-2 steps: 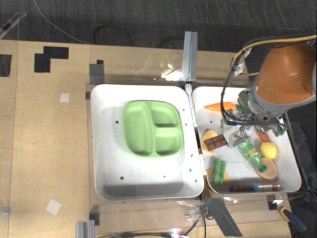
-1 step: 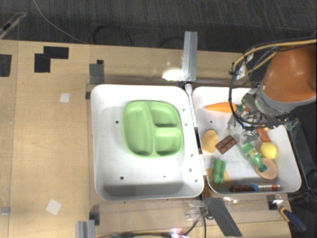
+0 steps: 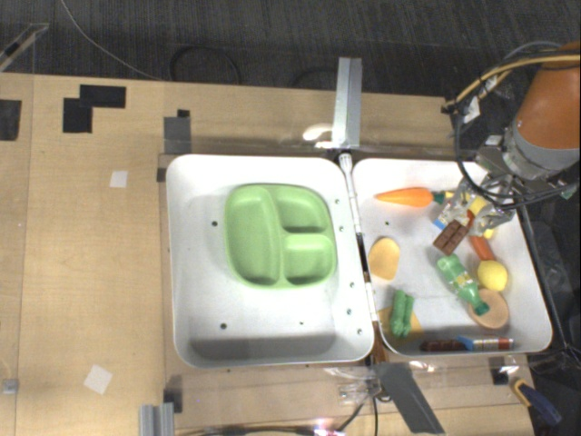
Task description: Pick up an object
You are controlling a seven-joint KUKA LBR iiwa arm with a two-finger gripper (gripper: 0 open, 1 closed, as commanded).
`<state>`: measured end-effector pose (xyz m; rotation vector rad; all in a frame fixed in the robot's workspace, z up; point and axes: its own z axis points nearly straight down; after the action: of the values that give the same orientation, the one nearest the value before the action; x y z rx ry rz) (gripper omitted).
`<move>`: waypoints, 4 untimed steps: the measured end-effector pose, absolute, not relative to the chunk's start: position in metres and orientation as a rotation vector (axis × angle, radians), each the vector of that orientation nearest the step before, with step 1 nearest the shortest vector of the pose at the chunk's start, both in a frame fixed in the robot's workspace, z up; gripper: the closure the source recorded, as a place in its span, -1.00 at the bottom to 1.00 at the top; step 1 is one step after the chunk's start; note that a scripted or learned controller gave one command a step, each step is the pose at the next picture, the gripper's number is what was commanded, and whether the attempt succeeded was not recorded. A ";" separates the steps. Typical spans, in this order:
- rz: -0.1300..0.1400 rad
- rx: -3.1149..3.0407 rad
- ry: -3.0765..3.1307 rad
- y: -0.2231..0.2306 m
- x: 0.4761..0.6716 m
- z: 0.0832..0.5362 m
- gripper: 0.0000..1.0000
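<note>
Jaws: cannot tell how they stand — the gripper (image 3: 479, 209) sits low over the upper right of the right bin (image 3: 545, 330), its tips lost among small toys.
Under the gripper: a brown block (image 3: 449, 236), tilted, just beside a knot of small blue-and-yellow pieces (image 3: 447, 207); nothing visibly lifted.
Nearest candidates: the brown block and an orange-red piece (image 3: 481, 246) touching its lower side; the carrot (image 3: 405, 197) lies apart to the left, along the bin's top wall.
Further out: a green bottle (image 3: 457, 279), a yellow ball (image 3: 491, 274) resting against a tan disc (image 3: 490, 311), a yellow-orange oval (image 3: 385, 257), a green toy (image 3: 400, 305), a marker (image 3: 463, 343) along the bottom wall.
Left bin: (image 3: 191, 334) holds a green divided tray (image 3: 277, 234), well apart from the arm (image 3: 545, 125).
Risk: crowding — closing here could pinch two things at once or nudge the block aside, since neighbours touch it.
Risk: the tilted block may slip out on the lift.
</note>
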<state>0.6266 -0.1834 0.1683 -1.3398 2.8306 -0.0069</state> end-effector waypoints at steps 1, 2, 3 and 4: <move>-0.005 -1.343 2.829 -0.181 0.627 0.168 -1.00; -0.019 -1.268 2.853 -0.183 0.583 0.096 -1.00; -0.013 -1.083 2.933 -0.152 0.502 0.091 -1.00; -0.021 -1.127 2.913 -0.150 0.502 0.091 -1.00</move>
<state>0.5021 -0.1502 0.0913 -1.1271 2.9132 -0.0213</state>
